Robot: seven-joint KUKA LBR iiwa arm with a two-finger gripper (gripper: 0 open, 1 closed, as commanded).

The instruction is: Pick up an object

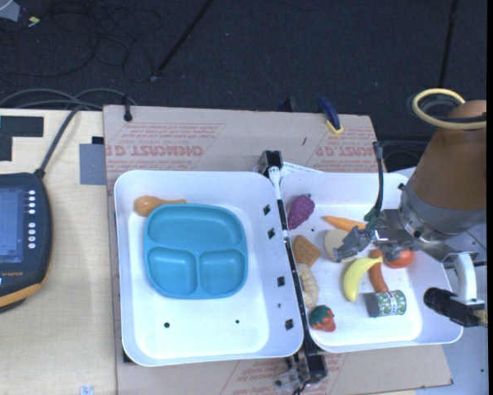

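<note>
Banana (355, 276), yellow and curved, lies just below the gripper (355, 243); its grip state cannot be told

Off to the left there's a teach pendant (7, 237) with a bluish screen, sitting on the light wooden bench (65, 336). A cardboard sheet (197, 138) with red print lies under the 2 bins. Dark cables (81, 23) snake across the black floor up top, I think.
</note>
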